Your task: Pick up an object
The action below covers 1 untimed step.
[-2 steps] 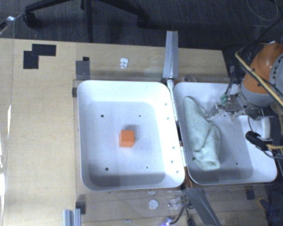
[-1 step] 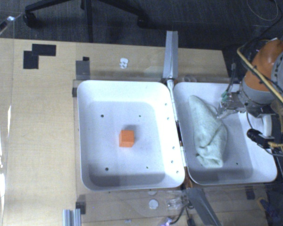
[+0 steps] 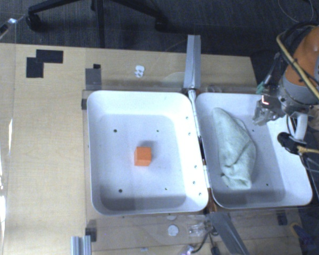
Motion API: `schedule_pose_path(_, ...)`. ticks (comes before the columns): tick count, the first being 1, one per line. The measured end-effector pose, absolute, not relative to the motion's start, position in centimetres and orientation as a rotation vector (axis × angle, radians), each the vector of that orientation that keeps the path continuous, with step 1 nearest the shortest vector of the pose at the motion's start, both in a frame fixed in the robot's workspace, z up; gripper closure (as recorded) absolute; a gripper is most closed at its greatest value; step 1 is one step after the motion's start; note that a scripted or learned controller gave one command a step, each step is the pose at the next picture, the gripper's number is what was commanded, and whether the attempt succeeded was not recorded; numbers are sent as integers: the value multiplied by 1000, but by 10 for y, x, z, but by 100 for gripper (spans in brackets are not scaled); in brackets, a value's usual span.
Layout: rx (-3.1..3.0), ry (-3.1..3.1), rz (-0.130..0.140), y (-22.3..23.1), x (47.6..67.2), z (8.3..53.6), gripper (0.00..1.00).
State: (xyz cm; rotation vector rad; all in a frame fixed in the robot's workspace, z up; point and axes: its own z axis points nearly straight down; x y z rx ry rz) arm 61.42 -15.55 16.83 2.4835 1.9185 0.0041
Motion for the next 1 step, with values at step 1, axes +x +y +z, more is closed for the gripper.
schedule_pose_path(1,2694,1611,4,-163,564,227,100)
